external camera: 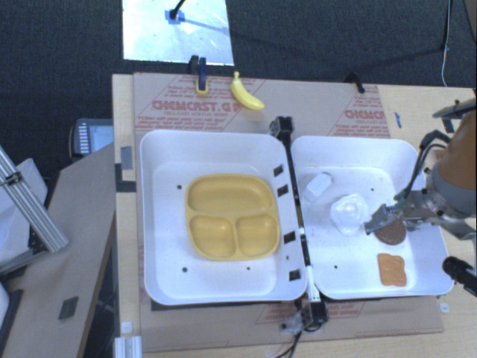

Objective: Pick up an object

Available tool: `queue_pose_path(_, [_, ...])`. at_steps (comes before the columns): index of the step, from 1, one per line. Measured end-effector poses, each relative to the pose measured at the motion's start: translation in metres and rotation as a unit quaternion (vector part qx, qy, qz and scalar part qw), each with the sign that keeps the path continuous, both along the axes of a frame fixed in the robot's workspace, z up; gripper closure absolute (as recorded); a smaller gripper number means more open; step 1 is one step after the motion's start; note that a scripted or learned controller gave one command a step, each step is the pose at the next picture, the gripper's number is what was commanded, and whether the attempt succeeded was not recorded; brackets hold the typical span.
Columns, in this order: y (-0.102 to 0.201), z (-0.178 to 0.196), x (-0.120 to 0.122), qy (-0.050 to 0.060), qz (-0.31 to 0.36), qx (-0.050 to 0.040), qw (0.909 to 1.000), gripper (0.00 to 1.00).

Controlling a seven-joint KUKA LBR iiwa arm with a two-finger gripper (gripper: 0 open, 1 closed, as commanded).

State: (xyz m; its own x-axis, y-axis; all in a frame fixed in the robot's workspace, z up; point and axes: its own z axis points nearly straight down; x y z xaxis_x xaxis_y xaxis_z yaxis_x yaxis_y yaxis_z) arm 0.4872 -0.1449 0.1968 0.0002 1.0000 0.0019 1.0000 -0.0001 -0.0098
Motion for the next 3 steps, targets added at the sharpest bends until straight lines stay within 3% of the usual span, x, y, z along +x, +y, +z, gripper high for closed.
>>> queue_pose_path(1, [0.0,0.005,0.003,-0.005,0.002,-0.0011,1.0,0.0])
queue_pose_path(3, [-0.008,-0.088,0.017,-0.004,0.001,-0.0004,1.0,0.0])
